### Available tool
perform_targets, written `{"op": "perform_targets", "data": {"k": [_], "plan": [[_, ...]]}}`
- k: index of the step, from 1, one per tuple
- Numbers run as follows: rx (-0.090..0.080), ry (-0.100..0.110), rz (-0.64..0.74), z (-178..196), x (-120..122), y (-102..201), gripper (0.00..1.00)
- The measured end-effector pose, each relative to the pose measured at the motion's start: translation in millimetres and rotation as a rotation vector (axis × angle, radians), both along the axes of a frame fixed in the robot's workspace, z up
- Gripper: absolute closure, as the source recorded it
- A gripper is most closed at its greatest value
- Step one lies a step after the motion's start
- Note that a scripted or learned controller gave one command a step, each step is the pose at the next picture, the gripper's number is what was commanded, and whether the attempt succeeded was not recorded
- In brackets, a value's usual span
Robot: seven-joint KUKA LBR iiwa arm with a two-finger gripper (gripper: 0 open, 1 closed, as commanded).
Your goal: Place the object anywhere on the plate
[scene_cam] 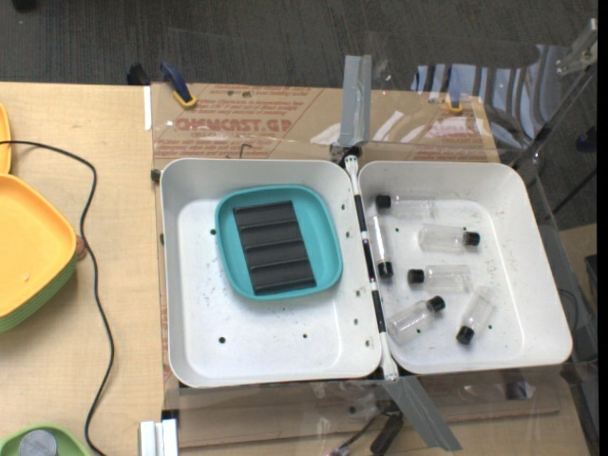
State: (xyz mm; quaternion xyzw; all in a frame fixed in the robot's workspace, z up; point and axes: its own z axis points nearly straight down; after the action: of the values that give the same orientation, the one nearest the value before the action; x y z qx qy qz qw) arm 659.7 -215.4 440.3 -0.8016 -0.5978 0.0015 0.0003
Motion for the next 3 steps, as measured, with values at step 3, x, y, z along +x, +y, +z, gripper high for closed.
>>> {"op": "perform_targets", "data": {"k": [3], "plan": [[0.000, -0.002, -0.339, 0.7, -0.7, 0.3, 0.00]]}}
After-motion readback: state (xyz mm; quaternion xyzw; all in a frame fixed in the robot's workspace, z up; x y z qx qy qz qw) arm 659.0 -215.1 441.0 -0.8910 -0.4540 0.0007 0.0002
